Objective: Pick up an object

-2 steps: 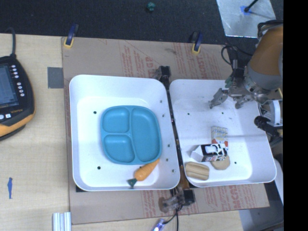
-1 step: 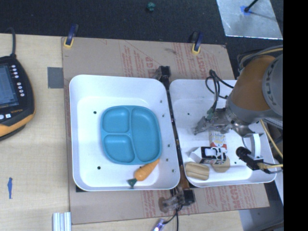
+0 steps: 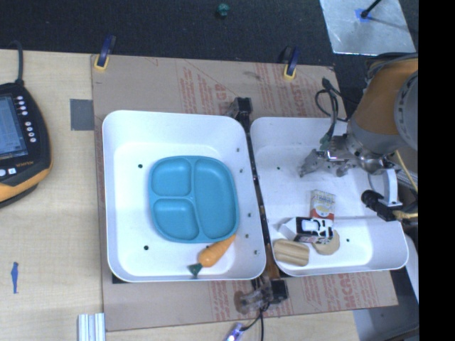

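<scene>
The gripper (image 3: 313, 163) hovers low in the right bin (image 3: 284, 137), fingers spread open and holding nothing. Candidates cluster at that bin's near edge: a small printed packet (image 3: 322, 204), judged light and crushable, and a wooden block (image 3: 291, 253), judged stiff; grip the block across its short sides.

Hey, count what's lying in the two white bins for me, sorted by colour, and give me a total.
Blue: 1, plate
Orange: 1, carrot
Tan: 2, wooden block and round disc
Black and white: 1, small toy
Red and white: 1, packet
Total: 6
</scene>
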Action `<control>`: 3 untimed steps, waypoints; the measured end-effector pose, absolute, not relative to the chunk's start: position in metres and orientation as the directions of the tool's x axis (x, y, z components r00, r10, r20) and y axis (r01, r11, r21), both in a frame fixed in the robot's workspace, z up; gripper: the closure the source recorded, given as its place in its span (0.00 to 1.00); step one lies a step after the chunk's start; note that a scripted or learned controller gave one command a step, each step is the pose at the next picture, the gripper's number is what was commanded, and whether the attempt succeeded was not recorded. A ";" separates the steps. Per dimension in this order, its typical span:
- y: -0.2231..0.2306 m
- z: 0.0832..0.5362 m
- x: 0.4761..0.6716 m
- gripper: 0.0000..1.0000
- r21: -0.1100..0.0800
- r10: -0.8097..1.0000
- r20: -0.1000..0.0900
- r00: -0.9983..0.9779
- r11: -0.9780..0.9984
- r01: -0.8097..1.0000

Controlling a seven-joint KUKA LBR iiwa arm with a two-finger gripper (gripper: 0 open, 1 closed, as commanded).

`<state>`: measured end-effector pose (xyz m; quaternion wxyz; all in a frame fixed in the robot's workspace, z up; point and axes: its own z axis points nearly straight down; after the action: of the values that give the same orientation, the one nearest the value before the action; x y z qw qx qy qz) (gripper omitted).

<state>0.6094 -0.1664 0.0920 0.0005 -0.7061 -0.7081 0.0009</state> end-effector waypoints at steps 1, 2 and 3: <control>-0.189 0.092 0.526 0.00 -0.004 1.000 0.000 -0.004 0.004 1.000; -0.179 0.092 0.616 0.00 -0.001 1.000 0.001 -0.003 0.003 1.000; -0.098 0.092 0.654 0.00 -0.002 1.000 0.000 -0.005 0.005 1.000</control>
<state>0.6536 -0.0977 0.0920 0.0009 -0.7053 -0.7090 0.0007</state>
